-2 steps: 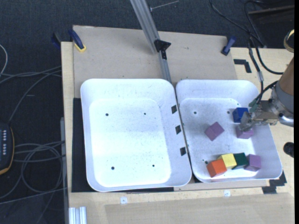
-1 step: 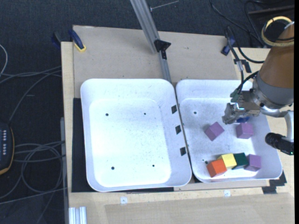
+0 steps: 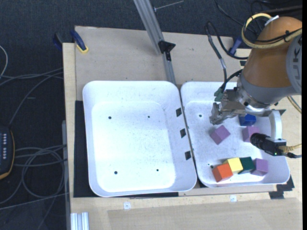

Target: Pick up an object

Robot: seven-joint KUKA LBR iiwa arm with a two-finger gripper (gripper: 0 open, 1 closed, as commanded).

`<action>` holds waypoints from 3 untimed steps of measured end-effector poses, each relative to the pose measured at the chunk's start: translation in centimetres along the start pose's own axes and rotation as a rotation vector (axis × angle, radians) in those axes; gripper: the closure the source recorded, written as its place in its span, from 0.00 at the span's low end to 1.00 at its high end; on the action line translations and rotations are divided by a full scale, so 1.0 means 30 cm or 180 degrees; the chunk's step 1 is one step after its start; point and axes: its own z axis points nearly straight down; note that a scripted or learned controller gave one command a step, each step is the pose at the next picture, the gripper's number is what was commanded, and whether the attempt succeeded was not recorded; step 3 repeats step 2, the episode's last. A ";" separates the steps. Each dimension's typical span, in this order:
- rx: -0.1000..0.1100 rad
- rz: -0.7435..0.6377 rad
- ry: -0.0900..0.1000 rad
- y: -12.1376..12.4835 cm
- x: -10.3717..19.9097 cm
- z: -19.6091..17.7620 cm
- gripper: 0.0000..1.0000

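My gripper [image 3: 218, 119] hangs over the right bin [image 3: 201, 143], its fingertips just above and to the left of a purple block [image 3: 220, 134]. The fingers look close together with nothing visibly between them. A blue block [image 3: 248, 120] sits partly hidden under the wrist. Another purple block [image 3: 249, 132] lies to the right of the first. Along the bin's front edge stand an orange block [image 3: 222, 172], a yellow block [image 3: 235, 165], a green block [image 3: 247, 164] and a small purple block [image 3: 261, 166].
The left bin [image 3: 134, 138] lies beside the right one, with black clips [image 3: 182, 133] along their shared wall. A grey pole [image 3: 153, 28] slants in from the top. A black cable fitting [image 3: 266, 143] hangs off the arm at the right.
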 end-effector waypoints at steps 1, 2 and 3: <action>-0.0003 0.0000 0.0000 0.073 0.162 -0.023 1.00; -0.0001 0.0002 0.0002 0.131 0.349 -0.027 1.00; -0.0001 0.0002 0.0002 0.131 0.349 -0.027 1.00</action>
